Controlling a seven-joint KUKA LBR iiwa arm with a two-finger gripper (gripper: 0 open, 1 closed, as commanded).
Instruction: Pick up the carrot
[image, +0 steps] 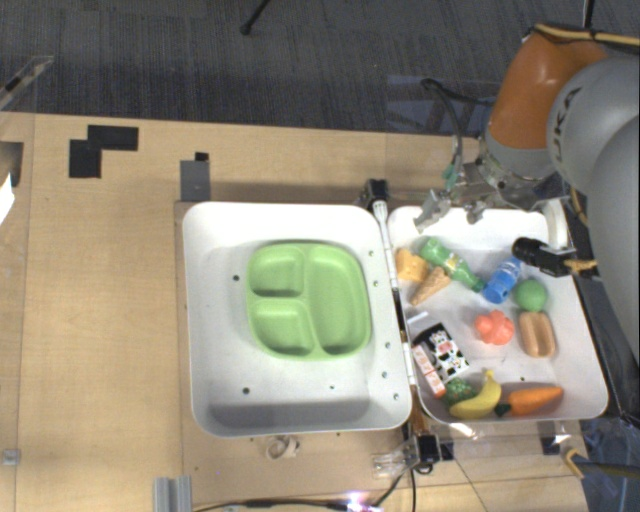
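Nearest the camera, the orange tapered plastic carrot (534, 399) is seen against the right white bin's (590, 372) front wall, touching a yellow toy banana (476, 397); judged light, stiff, slick, best gripped mid-body. Beige bench (90, 330), dark carpet beyond. Two-finger gripper (452, 203), spread wide, holds nothing, hovering well apart

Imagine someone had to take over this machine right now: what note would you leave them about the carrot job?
Tool: hanging over the far edge of the right bin, nothing seen in it; whether it is open or shut cannot be told.
Carrot: lying at the near edge of the right bin, beside the banana.
Left bin: holds a green divided plate.
Done: nothing yet; the carrot is untouched.
Left: bring the tool across the bin to the carrot, grip it, lift it.
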